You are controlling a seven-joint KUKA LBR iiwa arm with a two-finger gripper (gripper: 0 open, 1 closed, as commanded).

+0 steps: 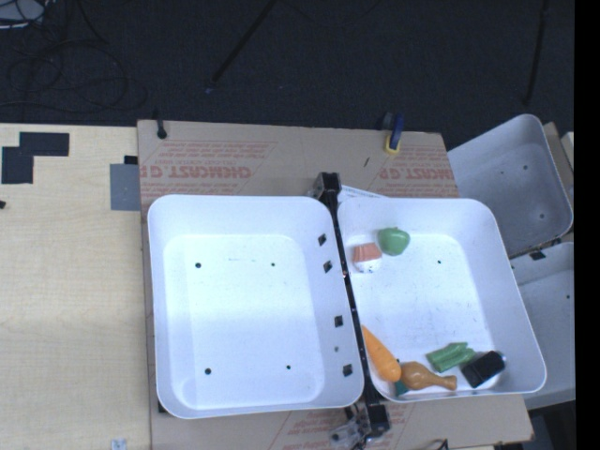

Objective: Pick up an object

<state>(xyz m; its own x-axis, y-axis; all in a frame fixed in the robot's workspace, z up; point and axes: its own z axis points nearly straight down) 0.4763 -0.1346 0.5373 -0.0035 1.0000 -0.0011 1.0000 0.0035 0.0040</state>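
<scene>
A: You see nearest the tan gourd toy [427, 377], beside the orange carrot [380, 352], green piece [448, 355] and black block [483, 369], in the right bin [511, 279].

B: And the gripper?

A: You cannot tell its state.

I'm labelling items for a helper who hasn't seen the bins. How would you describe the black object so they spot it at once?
Start at the right bin and go to its near right corner. The black object lies there, beside a green piece. It is the sole dark, blocky item among brightly coloured ones.

Slanted overhead view of both bins [159, 251]
</scene>
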